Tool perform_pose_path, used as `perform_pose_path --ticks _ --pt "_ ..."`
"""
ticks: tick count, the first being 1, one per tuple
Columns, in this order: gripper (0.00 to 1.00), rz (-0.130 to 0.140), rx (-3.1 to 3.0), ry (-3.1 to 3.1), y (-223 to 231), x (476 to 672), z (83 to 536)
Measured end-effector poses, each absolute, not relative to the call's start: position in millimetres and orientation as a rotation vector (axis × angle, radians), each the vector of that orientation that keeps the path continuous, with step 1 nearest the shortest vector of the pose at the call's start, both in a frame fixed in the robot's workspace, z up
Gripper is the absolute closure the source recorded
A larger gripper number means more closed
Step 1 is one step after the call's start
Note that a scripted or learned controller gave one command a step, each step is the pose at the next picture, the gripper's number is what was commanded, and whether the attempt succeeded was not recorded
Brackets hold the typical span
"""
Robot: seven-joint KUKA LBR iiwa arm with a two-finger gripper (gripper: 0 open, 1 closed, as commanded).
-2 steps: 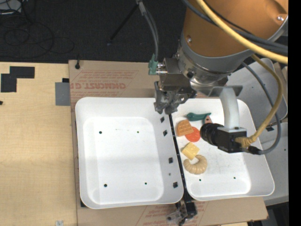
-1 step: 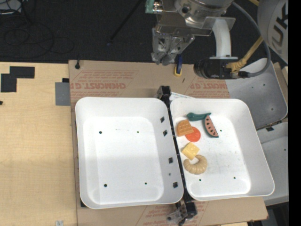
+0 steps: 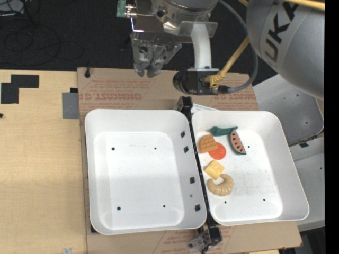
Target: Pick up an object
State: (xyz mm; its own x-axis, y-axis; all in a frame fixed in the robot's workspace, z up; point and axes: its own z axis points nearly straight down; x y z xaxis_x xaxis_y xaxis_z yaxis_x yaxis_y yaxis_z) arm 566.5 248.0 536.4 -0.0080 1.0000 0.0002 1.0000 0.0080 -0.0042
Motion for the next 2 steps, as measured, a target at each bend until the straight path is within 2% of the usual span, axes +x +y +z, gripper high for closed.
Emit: perform_pose_path --ticks 1,2 --pt "1.00 0.009 -2.223 -2.218 242.8 644.8 534.5" --pt "1.00 0.009 -2.219 -2.220 242.8 630.9 537.3"
